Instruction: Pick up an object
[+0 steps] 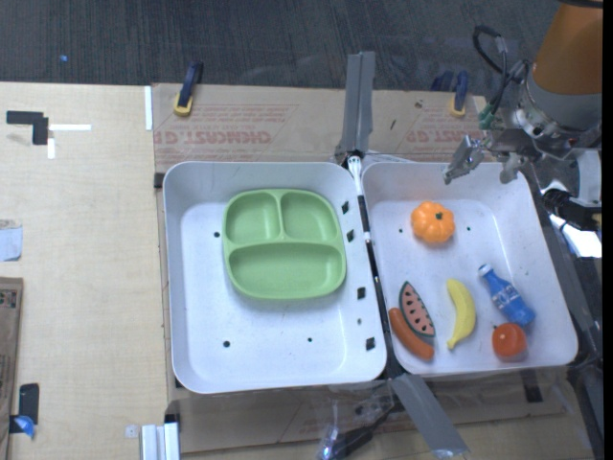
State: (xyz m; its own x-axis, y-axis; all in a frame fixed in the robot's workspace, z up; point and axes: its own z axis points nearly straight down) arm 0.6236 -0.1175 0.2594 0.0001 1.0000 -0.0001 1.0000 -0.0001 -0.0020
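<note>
The right bin (536,257) holds an orange pumpkin (433,223), a watermelon slice (417,309), a sausage (410,335), a banana (462,312), a blue bottle (505,296) and a red tomato (509,340). My gripper (487,160) hangs over the far edge of the right bin, up and to the right of the pumpkin. Its two fingers are spread apart with nothing between them. A green divided plate (284,243) lies in the left bin (192,286).
A grey divider post (359,103) rises at the back between the two bins. Cardboard (259,123) lies behind the bins with clamps on it. The arm's orange band (573,36) fills the upper right corner.
</note>
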